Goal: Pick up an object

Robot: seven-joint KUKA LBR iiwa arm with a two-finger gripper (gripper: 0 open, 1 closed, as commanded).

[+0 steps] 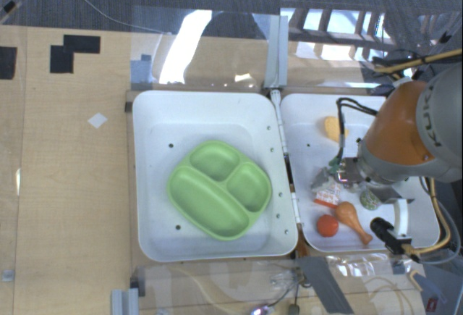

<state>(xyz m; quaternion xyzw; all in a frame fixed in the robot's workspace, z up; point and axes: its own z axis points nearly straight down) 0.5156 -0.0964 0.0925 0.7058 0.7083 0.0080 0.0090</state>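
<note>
In the right bin (307, 125) lie a red ball (328, 226), an orange drumstick toy (352, 220), a small packet (328, 192) and a yellow piece (332, 128); the gripper (346, 174) hangs beside the packet; whether it is spread I cannot tell; better to descend straight, centred on one item, away from the wall.

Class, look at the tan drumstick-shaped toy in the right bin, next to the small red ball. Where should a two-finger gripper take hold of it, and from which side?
Probably at the narrow neck of the drumstick toy, coming straight down with fingers closing across its long axis. It lies flat and slanted, bulb toward the arm's wrist and thin end toward the bin's near edge. The red ball sits close on its left, so gripping nearer the thin end leaves more finger room.
</note>
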